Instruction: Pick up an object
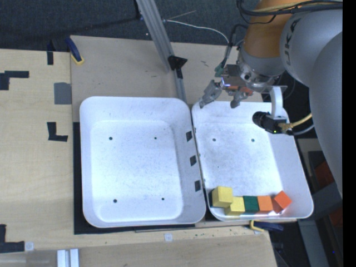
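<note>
Pale wooden bench (128, 71) with black tape marks at left; two shallow white bins side by side; left bin (89, 149) beside right bin (295, 171). Gripper (222, 98) hangs over the right bin's far rim, fingers spread wide, nothing between them. Blocks cluster along the right bin's near wall: yellow block (223, 196), second yellow (237, 206), green block (251, 204), orange block (265, 203), tilted red-orange block (282, 199), touching in a row; well apart from the gripper.
</note>
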Robot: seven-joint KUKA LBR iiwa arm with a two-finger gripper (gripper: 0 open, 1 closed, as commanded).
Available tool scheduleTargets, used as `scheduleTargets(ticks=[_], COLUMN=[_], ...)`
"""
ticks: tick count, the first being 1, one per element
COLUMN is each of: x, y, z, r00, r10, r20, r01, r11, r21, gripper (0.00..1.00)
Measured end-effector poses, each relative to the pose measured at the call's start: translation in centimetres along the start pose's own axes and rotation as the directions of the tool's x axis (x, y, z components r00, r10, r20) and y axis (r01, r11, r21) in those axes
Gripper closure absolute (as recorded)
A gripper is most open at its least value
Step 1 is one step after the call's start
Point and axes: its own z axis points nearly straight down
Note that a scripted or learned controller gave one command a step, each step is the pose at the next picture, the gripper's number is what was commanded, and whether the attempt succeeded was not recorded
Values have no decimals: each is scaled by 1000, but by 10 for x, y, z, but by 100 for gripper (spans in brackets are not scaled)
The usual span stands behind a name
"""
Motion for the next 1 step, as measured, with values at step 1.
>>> scheduleTargets(ticks=[1], x=[-59], y=[45], z=[52], r00=[1000], r10=[9], r20=[5], r01=[-9], r11=[1000], r21=[8], gripper=[0])
